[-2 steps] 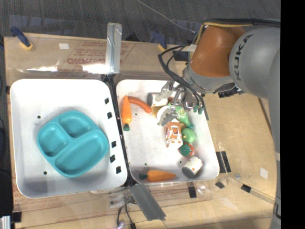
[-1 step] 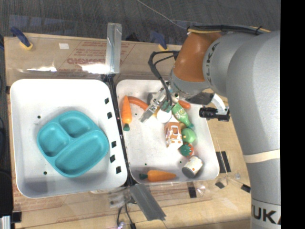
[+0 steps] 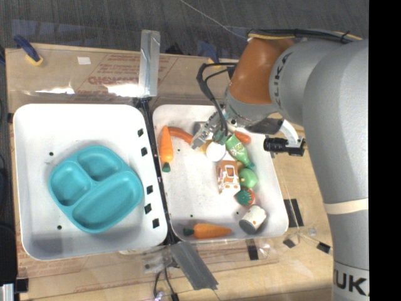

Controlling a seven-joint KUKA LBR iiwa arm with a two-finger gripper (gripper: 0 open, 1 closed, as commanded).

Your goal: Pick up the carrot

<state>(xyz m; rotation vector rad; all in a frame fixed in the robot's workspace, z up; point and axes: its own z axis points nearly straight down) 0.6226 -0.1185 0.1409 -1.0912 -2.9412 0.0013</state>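
The jaws [image 3: 205,134] hang low over the upper middle of the right bin [image 3: 188,193], a small metallic tangle under the orange band [image 3: 260,71] of the arm; whether they are wide or narrow I cannot tell, since the wrist covers them from above and the parts blur together. Just beside them lies an orange piece [image 3: 179,134], its right end running under the jaws so that its full shape is hidden. A carrot [image 3: 165,148] lies just left of that, near the bin's left wall, pointing up and down with a dark green tip at its lower end. A second carrot [image 3: 212,231] rests along the bin's near wall, well apart from the jaws. To the right of the jaws sits a crowded cluster: a white round thing [image 3: 215,151], a green packet [image 3: 238,150], a small orange and white box [image 3: 227,176], a green ball [image 3: 249,178] and a grey and white cup [image 3: 253,219], several overlapping and hard to name. The left bin [image 3: 31,143] holds a teal divided plate [image 3: 95,187]. The arm's grey body [image 3: 338,118] covers the tabletop at right.
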